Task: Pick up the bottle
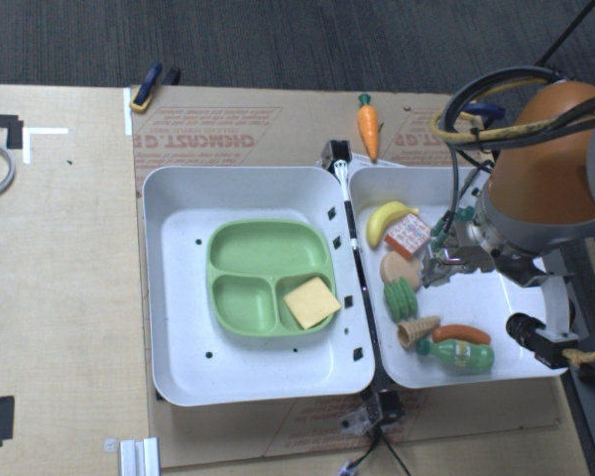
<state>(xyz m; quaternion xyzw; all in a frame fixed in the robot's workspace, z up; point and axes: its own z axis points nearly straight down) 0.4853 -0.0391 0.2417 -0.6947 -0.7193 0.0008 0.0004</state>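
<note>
Near right bin's (535, 370) front wall, green bottle (463, 355) lying crosswise, cap pointing left, pincer (434, 266) state unclear.

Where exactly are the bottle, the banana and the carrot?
bottle (463, 355): camera view, on its green body, lying in the right bin.
banana (385, 220): camera view, on its yellow curve.
carrot (368, 130): camera view, on its orange body, outside the bins.
</note>
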